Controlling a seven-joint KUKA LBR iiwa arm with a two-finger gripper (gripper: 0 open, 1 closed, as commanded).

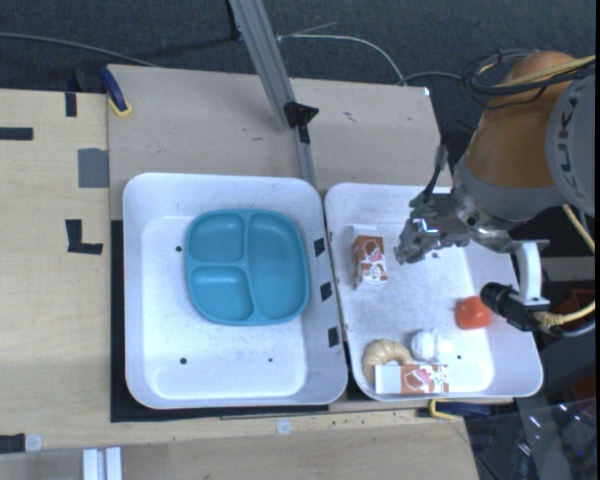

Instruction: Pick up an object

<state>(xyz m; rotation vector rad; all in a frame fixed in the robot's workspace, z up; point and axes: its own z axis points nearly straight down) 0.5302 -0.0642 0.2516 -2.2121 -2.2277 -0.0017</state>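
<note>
Carton (369,259) just left of gripper (412,246); jaws' state blurred, cannot tell.

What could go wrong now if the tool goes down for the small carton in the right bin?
The tool hangs just right of the carton, so it may push it aside rather than grip it. The carton also lies near the bin wall, which leaves little room on that side. The croissant and box sit crowded together.
</note>
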